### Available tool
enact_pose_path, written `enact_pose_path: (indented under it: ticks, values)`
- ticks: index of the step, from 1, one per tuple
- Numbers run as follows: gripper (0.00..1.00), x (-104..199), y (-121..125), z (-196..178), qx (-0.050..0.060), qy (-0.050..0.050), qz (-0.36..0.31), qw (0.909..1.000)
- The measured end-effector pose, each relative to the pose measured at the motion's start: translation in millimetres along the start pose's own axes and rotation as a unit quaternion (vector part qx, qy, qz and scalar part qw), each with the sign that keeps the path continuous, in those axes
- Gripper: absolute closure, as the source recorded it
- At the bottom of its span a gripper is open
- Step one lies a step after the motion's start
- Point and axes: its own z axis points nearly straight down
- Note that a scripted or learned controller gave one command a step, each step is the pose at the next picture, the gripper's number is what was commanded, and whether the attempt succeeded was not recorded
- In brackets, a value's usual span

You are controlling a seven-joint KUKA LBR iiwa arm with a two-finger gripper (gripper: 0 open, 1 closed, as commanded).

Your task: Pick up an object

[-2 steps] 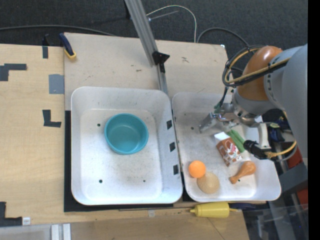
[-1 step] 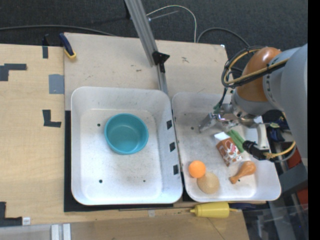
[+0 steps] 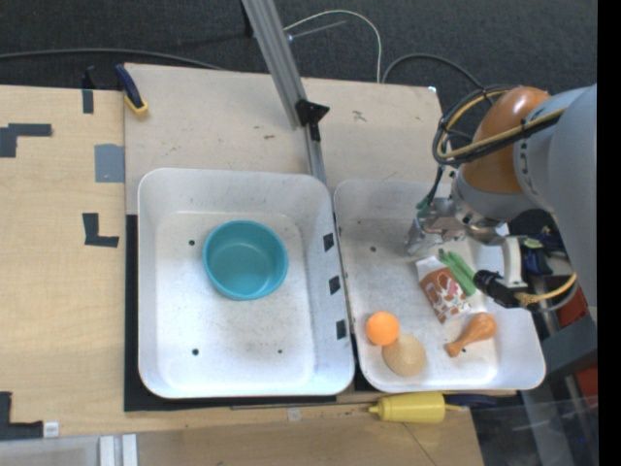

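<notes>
Two white bins are sitting side by side; gripper (image 3: 427,236) is hovering at right bin's (image 3: 374,207) far edge, grip unreadable, snack packet (image 3: 444,292) lying just nearward, long axis running toward near edge.

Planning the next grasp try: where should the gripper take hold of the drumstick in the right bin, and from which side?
Probably at the narrow stick end of the drumstick, coming straight down from above. It lies flat and slanted, thick end up-right, thin end down-left, apart from the beige ball, so fingers could close across the thin neck.
</notes>
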Motion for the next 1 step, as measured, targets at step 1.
enact_pose_path:
  ticks: [1]
  values:
    - [1.0, 9.9, -2.9, -55.4, -0.003, 0.0, 0.0, 1.0]
